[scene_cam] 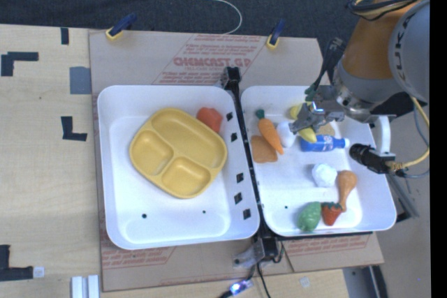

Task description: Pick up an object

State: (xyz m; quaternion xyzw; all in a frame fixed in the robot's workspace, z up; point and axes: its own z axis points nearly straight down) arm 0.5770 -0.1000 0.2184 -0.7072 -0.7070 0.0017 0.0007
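My gripper (312, 119) hangs low over the back of the right bin (383, 217), just above a blue and white bottle (325, 143) and beside a yellow piece (296, 110). Nothing visible sits between its fingers. To its left lie an orange carrot (270, 135) and a tan bread-like piece (262, 150). Nearer the front are a white object (324, 174), a tan drumstick (344, 187), a green broccoli-like piece (309, 215) and a small red piece (331, 213).
The left bin (122, 220) holds a yellow divided plate (177, 151) with a red-orange object (209, 118) at its back edge. A black divider strip (239, 150) runs between the bins. The grey and orange arm (380, 45) fills the upper right.
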